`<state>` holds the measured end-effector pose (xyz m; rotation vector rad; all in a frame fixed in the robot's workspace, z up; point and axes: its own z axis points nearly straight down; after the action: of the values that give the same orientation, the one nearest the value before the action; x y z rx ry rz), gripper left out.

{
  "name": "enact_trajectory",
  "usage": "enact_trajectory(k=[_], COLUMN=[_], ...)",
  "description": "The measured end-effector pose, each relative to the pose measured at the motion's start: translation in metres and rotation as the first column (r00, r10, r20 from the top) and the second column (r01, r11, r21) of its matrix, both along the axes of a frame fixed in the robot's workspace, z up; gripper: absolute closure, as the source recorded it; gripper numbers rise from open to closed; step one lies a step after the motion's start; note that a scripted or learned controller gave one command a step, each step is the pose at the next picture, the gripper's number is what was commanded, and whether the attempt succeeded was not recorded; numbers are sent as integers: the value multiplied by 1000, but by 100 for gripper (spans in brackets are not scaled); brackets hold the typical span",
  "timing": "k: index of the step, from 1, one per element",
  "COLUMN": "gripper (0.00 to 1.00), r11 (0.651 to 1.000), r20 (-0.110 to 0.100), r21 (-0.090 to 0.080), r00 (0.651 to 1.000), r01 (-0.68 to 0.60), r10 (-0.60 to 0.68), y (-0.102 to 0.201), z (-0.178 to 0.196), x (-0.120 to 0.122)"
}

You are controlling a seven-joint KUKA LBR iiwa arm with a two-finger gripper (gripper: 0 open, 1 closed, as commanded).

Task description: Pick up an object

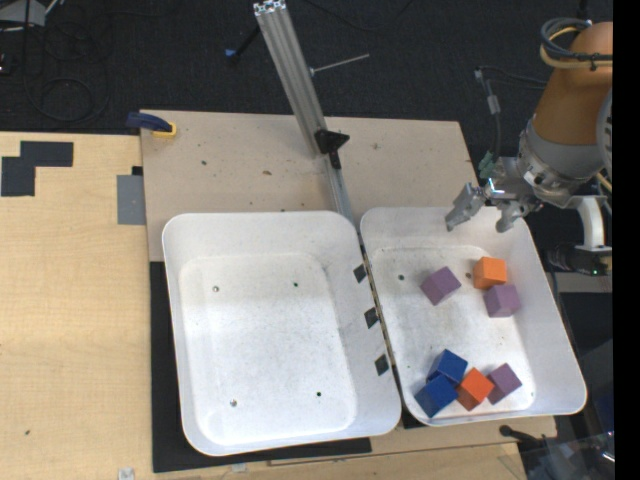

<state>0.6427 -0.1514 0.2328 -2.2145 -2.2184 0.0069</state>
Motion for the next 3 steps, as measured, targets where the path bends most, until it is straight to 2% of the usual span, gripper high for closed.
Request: enact_trajectory(k=[1, 3], gripper=[0, 0], r11=[1000, 1000], r20=[5, 0], r21=[-2, -1], r00=[1000, 1000], r01=[-2, 2], r10=[2, -2], y=[0, -4], z=[3, -88], x=[1, 9])
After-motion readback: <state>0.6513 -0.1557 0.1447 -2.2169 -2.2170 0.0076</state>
